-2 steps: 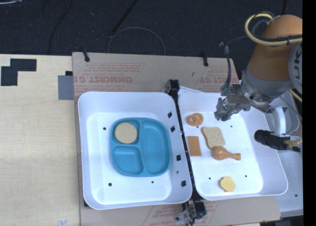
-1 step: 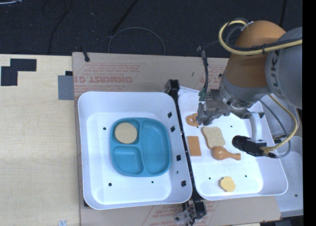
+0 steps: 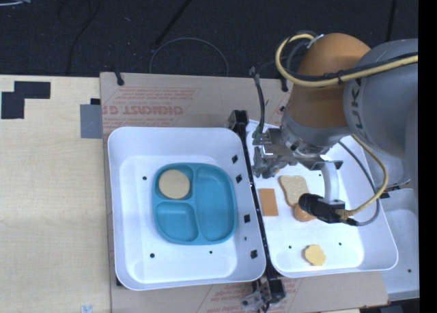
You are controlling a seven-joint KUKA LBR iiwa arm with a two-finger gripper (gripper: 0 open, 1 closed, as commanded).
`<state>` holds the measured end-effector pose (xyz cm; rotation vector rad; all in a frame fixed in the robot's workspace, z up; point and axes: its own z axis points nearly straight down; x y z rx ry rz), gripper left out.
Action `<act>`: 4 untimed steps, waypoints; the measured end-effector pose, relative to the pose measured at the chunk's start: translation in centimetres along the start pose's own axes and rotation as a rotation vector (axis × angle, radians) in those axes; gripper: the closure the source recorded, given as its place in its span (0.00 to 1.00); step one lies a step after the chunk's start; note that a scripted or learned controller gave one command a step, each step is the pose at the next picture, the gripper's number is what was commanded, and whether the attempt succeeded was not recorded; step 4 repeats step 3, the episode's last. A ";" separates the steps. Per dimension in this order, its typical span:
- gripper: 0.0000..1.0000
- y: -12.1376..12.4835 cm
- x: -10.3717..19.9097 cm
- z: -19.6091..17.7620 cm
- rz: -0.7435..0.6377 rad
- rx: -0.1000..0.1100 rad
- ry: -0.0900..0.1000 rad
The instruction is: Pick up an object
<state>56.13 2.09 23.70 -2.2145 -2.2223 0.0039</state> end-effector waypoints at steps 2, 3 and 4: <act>1.00 -1.5 8.9 0.3 -0.001 -0.001 0.000; 0.00 -1.5 8.8 0.3 0.002 -0.001 -0.002; 0.00 -1.5 8.8 0.3 0.002 -0.001 -0.002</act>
